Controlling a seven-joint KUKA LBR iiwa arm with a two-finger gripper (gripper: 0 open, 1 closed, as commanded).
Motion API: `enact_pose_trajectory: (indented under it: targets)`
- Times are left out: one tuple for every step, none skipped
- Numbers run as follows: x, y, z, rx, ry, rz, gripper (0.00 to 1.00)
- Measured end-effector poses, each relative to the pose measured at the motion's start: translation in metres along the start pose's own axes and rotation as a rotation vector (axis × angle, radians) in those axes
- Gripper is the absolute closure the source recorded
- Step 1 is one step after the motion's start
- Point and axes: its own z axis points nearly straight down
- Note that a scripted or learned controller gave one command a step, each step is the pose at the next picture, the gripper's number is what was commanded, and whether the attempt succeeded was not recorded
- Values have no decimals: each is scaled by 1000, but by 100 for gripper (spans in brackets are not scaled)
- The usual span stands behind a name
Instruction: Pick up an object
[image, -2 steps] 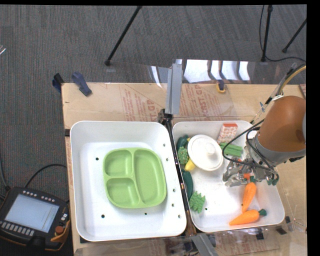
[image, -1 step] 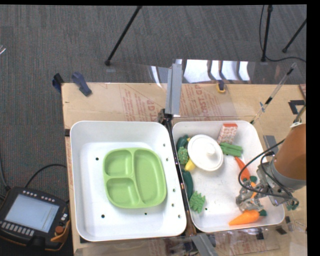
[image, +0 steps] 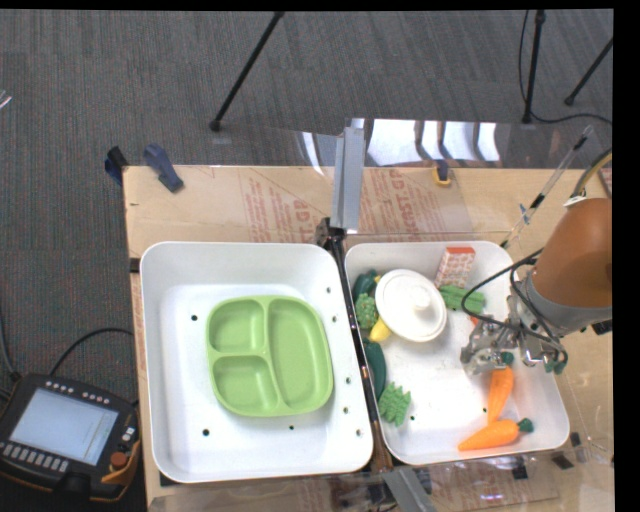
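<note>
The right bin (image: 440, 445) holds a white lidded bowl (image: 412, 305), an orange-and-white carton (image: 455, 266), green toy vegetables (image: 393, 403) along its left side, and two orange carrots (image: 498, 392) (image: 490, 434) at the lower right. My gripper (image: 497, 350) hangs low over the right part of this bin, just above the upper carrot's top end and right of the bowl. The orange wrist band (image: 585, 250) rises behind it at the right edge.
The left bin (image: 170, 290) holds a green divided plate (image: 270, 355). A metal post (image: 348, 180) stands behind the gap between the bins. A teach pendant (image: 65, 430) lies on the floor at lower left. Tripod legs cross the floor behind the bench.
</note>
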Motion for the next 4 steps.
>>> enact_pose_trajectory:
  targets:
    - [-54, 3, -1, 1, -2, 129, 100]
    - [-81, 4, -1, 1, -2, 314, 100]
    - [-80, 4, 0, 2, 1, 313, 0]
    - [5, 8, 1, 1, 3, 362, 0]
